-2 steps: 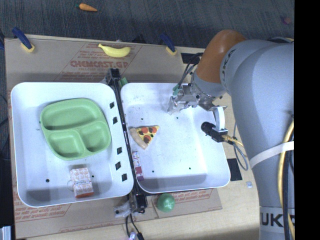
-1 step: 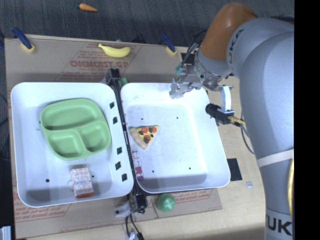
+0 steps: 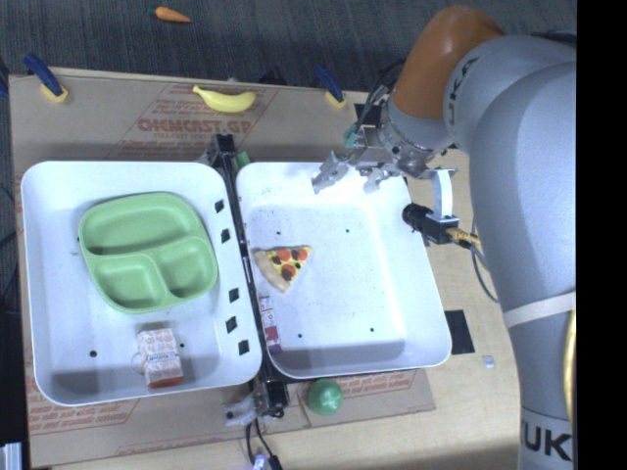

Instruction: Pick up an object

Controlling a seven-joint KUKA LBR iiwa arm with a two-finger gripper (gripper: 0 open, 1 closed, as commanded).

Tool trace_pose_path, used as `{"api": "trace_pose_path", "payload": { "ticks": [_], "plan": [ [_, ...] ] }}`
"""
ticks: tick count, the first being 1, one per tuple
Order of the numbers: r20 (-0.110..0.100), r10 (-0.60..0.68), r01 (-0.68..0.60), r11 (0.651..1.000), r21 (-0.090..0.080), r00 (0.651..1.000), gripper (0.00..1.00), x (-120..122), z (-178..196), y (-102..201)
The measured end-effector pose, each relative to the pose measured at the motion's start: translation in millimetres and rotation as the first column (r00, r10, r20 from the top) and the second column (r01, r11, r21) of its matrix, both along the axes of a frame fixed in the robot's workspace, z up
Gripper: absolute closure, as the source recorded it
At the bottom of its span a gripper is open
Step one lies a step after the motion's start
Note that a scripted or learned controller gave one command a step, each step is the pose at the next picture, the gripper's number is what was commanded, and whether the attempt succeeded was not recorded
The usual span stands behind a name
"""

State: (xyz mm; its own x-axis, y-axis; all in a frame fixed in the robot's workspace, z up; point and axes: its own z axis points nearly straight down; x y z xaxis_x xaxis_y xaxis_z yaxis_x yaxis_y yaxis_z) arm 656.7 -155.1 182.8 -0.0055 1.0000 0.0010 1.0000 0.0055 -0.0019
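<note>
Yellow pizza slice (image 3: 282,263), below-left of gripper (image 3: 351,176)

Grey arm (image 3: 519,164), orange band (image 3: 441,57) above wrist, white "KUK" lettering low, black cable near wrist

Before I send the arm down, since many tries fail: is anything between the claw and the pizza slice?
Nothing visible. The claw hovers over the right bin's far edge; bare bin floor lies between it and the pizza slice.
</note>
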Motion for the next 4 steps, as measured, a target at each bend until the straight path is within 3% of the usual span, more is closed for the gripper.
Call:
{"api": "trace_pose_path", "payload": {
  "ticks": [1,2,3,4],
  "plan": [
    [-0.003,0.000,0.000,1.000,-0.001,1.000,0.00,-82,-84,9],
    [0.000,-0.003,0.003,1.000,-0.002,1.000,0.00,-181,-26,-22],
    [0.000,-0.001,0.001,1.000,0.000,1.000,0.00,-124,-39,-56],
    [-0.002,0.001,-0.001,1.000,0.000,1.000,0.00,-181,-87,-56]
  ]
}}
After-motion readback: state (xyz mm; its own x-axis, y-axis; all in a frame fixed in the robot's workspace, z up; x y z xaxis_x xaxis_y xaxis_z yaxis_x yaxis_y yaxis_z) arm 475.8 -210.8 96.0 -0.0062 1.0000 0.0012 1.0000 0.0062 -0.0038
